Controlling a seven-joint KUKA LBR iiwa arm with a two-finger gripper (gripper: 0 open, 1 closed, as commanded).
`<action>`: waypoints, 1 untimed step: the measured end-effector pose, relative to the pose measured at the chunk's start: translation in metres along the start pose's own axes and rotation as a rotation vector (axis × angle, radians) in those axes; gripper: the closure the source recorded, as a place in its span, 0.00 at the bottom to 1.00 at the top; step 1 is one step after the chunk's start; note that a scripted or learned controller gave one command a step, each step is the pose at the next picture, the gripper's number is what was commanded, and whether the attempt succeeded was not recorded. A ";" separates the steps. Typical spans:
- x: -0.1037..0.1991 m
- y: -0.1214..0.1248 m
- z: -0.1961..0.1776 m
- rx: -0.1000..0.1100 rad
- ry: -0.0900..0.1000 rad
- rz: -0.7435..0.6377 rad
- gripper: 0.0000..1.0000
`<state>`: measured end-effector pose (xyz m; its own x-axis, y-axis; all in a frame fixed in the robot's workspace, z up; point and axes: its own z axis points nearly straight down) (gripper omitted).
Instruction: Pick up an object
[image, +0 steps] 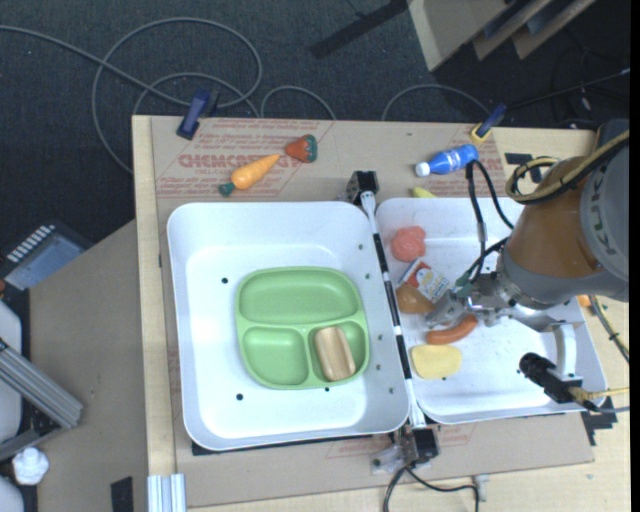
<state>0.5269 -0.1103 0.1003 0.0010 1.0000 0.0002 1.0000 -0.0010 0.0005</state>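
In the right bin (500, 400) my gripper (443, 312) hangs low over a cluster of toy foods. A red sausage (458, 328) lies right under its tip, and an orange piece (410, 298) sits just to its left. A small white and red packet (431, 281) rests above that. A pink round item (407, 242) lies toward the bin's far left corner. A yellow piece (437, 360) lies nearer the front. Whether anything is held cannot be made out.
The left bin (200, 260) carries a green divided tray (290, 300) with a bread roll (334, 352) in its lower right compartment. Behind the bins on the board lie a toy carrot (255, 171), a red item (300, 149) and a blue bottle (447, 160).
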 end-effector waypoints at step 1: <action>-0.006 0.013 0.016 0.000 -0.001 -0.001 0.00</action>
<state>0.5401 -0.1159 0.0843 0.0002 1.0000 -0.0006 1.0000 -0.0002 0.0010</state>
